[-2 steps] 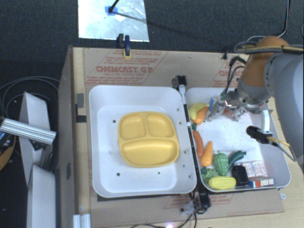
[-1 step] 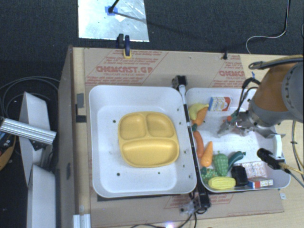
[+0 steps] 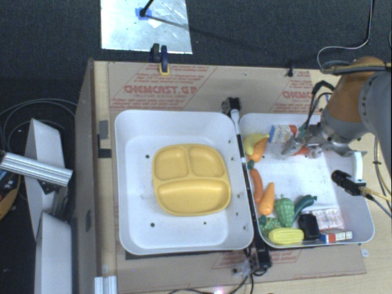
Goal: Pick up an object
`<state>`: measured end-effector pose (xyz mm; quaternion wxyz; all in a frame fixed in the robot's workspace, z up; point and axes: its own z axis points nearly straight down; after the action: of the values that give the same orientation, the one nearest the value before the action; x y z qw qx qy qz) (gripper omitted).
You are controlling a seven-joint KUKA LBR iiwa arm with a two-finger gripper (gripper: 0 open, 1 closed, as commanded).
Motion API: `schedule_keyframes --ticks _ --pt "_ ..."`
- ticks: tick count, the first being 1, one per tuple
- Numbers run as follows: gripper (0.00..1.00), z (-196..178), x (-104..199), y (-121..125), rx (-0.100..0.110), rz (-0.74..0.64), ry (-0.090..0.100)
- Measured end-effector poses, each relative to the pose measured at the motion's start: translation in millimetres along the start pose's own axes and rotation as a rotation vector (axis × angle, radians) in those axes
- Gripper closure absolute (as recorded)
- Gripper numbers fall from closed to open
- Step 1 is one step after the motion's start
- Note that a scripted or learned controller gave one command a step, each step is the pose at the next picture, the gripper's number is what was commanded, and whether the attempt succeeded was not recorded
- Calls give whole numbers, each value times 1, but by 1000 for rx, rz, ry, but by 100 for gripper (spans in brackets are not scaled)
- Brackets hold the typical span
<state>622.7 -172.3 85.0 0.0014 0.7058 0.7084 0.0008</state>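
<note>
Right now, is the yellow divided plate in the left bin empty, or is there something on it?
Empty. The yellow plate lies flat in the left bin, and its three compartments show bare yellow surface.

Even overhead light, soft focus (glare on white bins [image 3: 128,225])

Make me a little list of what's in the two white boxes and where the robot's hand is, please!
left bin: yellow divided plate
right bin: toy food and small packets
near its left wall: two carrots, banana
front corner: corn cob, green vegetable
gripper: low over the right bin's back part, beside a small carton
fingers: cannot tell
</note>
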Motion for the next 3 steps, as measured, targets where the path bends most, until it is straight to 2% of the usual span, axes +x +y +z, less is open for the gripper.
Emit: schedule_keyframes --ticks 1,2,3 --pt "0 0 -6 -119 3 4 1" --pt "0 0 35 -57 1 0 1" --pt "0 3 4 25 17 6 2"
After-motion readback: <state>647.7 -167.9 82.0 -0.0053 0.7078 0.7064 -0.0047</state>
